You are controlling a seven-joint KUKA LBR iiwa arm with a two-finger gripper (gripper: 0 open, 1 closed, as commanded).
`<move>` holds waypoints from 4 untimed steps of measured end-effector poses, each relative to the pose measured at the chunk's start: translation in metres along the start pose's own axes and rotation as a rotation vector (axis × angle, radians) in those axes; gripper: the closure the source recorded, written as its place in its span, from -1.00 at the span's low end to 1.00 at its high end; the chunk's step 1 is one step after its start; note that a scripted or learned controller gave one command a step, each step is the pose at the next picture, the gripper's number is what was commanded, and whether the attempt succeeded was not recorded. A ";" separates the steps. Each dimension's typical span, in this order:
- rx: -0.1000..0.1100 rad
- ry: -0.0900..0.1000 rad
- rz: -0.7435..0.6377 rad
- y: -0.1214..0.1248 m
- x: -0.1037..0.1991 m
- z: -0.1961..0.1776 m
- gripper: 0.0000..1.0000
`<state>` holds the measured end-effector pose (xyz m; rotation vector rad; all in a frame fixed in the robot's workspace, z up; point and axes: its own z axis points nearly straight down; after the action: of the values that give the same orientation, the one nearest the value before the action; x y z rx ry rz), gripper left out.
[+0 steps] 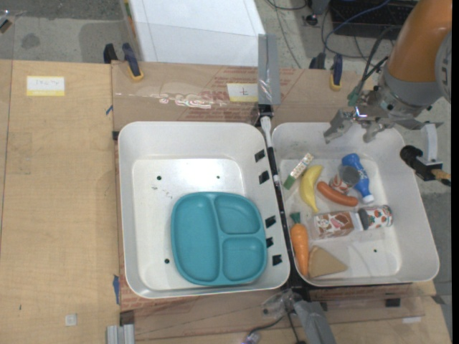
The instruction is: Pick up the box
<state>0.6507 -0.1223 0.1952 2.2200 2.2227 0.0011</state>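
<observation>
The box (pixel 333 224) is a small red-and-white carton lying on its side in the right bin (pixel 419 228), between a carrot and a can. My gripper (pixel 351 133) hangs over the far edge of that bin, well behind the box and apart from it. It is open, and nothing sits between its fingers (pixel 334 130). The orange band of the arm (pixel 423 34) rises at the upper right.
Around the box lie a banana (pixel 310 185), a sausage (pixel 337 194), a blue bottle (pixel 356 174), a can (pixel 376 217), a carrot (pixel 300 248), a tan wedge (pixel 326 262) and a small packet (pixel 298 170). The left bin (pixel 143 163) holds a teal divided plate (pixel 216 239).
</observation>
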 end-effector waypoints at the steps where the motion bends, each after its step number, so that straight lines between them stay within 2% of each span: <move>1: -0.029 -0.006 -0.112 -0.026 0.029 0.070 -1.00; 2: 0.001 0.000 -0.098 -0.102 0.043 0.062 -1.00; 3: -0.012 -0.003 -0.101 -0.027 0.054 0.097 -1.00; 4: -0.011 -0.001 -0.119 -0.077 0.061 0.097 -1.00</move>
<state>0.5741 -0.0618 0.0978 2.0785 2.3442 0.0128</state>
